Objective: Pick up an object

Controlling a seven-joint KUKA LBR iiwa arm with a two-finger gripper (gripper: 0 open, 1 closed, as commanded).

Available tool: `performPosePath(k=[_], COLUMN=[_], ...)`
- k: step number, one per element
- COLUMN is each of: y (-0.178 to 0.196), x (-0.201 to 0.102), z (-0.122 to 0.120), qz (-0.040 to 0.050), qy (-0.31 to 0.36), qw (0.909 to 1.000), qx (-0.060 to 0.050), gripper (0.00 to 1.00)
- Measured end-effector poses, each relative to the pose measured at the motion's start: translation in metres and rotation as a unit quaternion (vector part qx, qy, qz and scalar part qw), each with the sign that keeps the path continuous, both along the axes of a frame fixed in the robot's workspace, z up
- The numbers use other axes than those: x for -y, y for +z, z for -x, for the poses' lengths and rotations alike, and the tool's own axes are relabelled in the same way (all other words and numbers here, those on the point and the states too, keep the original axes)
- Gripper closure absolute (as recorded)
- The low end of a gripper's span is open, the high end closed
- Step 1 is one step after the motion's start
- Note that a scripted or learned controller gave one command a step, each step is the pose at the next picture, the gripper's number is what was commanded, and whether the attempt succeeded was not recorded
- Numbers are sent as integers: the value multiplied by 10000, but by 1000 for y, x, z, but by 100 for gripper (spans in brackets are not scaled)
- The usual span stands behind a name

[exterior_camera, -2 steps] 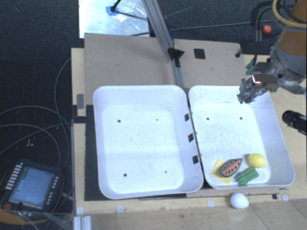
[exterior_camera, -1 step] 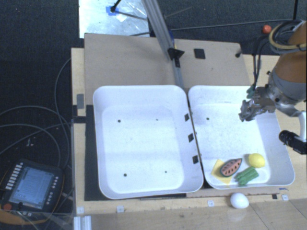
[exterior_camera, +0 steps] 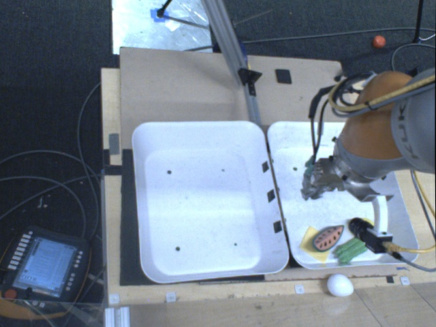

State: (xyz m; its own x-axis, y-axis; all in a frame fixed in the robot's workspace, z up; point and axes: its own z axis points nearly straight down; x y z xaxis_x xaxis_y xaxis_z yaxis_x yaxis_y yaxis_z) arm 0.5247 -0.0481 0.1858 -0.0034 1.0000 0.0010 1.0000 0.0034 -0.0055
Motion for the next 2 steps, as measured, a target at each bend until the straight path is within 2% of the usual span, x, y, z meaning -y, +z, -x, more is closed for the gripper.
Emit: performPosePath(k=[1, 2], y=[41, 50], x=[-37, -35], z=[-41, -40], qz=[0, 3], qy=[1, -10], qw=[10000, 10000], qx=[47, 37], gripper=[100, 100])
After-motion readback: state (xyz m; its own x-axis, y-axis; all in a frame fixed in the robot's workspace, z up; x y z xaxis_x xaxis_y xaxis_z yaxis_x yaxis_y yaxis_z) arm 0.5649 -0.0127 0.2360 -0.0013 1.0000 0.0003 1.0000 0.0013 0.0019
